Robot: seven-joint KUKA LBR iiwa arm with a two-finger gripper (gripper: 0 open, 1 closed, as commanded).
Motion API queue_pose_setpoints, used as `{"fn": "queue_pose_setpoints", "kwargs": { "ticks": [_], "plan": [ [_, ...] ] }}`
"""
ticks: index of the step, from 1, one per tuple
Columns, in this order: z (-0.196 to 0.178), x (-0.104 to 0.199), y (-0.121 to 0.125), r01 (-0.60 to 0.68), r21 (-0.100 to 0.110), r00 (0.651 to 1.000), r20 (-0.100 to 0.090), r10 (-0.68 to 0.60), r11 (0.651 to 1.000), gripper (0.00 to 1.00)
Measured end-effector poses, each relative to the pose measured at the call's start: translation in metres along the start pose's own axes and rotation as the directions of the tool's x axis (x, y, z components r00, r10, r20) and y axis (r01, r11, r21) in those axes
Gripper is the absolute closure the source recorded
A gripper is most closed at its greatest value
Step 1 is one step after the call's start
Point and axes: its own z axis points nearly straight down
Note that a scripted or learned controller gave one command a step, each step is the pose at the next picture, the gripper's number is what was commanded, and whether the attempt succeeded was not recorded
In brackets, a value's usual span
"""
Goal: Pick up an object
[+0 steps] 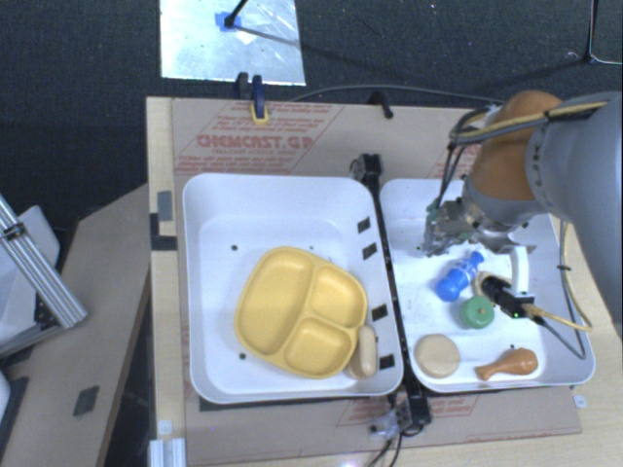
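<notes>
Claw down in the right bin, near its back-left part, metal and cluttered-looking; I can't tell its state from up here. Just beside it lies the blue bottle, smooth plastic, rounded, tipped on its side. That roundness is my worry: a pinch off-centre and it could roll or squirt away toward the green cap. Nearer the front sit a tan disc and a glossy drumstick. Left bin: yellow tray, three compartments, hard plastic.
</notes>
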Motion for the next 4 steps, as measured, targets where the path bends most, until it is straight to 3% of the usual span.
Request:
{"fn": "queue_pose_setpoints", "kwargs": {
  "ticks": [3, 4],
  "plan": [
    [-0.153, -0.011, -0.005, 0.002, -0.004, 1.0, 0.0, -0.002, 1.0, 1.0],
    [-0.141, 0.036, -0.009, 0.006, 0.002, 1.0, -0.003, -0.006, 1.0, 1.0]
  ]
}}
